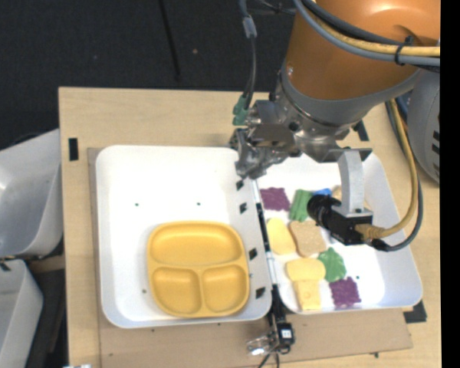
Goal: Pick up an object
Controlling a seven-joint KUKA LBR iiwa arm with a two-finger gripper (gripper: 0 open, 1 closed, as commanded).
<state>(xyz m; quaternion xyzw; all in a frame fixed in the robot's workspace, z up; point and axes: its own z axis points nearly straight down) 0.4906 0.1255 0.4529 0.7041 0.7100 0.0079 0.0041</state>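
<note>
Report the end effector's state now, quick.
End effector: cannot be told; it hangs over the divide between the two bins, with nothing seen in it.

The single camera hangs above the bench (84, 106) and looks down at a slant, so the far edge sits toward the top of the frame and the near edge runs along the bottom. It stands close enough that the two white bins fill most of the picture, the left bin (119, 205) and the right bin (395, 271) side by side across the middle. The arm (353, 44) enters from the upper right and looms large there, being nearest the lens and cut off by the frame.
</note>
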